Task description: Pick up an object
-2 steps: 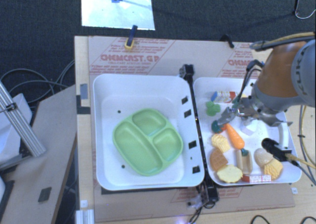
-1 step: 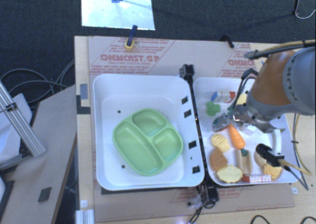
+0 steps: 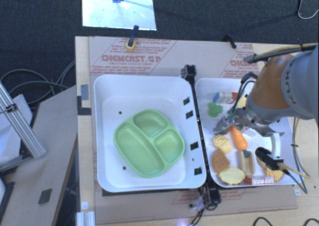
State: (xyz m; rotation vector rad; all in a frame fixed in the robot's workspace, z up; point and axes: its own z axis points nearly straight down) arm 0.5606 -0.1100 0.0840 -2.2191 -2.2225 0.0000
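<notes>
From above, the table carries two white bins. The left bin [image 3: 107,90] holds a green divided plate [image 3: 148,142]. In the right bin [image 3: 204,90], the arm's claw [image 3: 230,124] sits low at the middle, just above an orange carrot [image 3: 239,139]; whether it is clenched or released I cannot tell. The carrot seems to lie on the bin floor among the other toy foods, so the pick looks not yet done.

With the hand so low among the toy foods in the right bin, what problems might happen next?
1. The small toy foods lie crowded: the hand beside the orange plastic carrot may nudge the pale yellow ridged piece instead of gripping one item.
2. The carrot is rounded and may slip.
3. The hand works near the wall of the right white bin and might bump it.
</notes>
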